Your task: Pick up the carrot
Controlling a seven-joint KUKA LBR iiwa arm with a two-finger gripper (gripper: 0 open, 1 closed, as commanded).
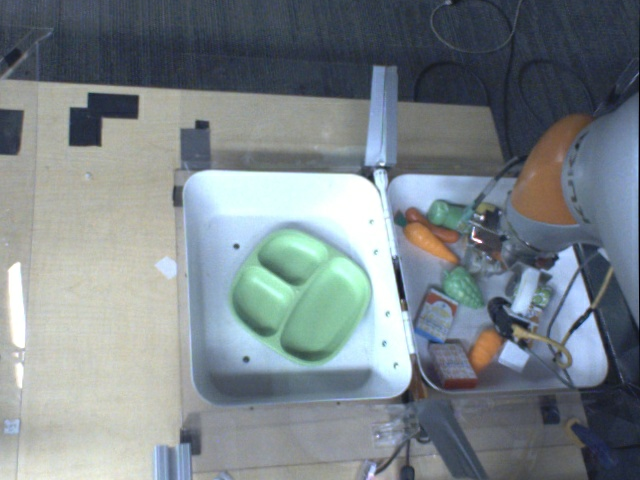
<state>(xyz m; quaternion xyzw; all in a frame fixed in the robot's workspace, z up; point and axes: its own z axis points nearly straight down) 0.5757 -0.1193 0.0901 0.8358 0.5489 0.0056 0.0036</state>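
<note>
Two shallow white bins sit side by side on the bench. The left bin (pixel 200 268) carries a green divided plate (pixel 301 295) with three compartments, lying near the bin's middle. The right bin (pixel 590 368) holds a clutter of small things. The carrot (pixel 431 240) lies tilted near that bin's left edge, toward its far left corner, its thick end pointing to the bin's middle. A second orange piece (pixel 485 349) rests close to the near edge. Just beyond the carrot is a green vegetable-like thing (pixel 445 212), and another green piece (pixel 462 287) lies near the bin's middle. A small box with a red and white label (pixel 436 315) and a reddish packet (pixel 453 363) sit by the near left corner; their writing is too small to read. The gripper (pixel 492 251) hangs over the middle of the right bin, just beside the carrot's thick end and apart from it. Whether it is spread or closed cannot be told.
</note>
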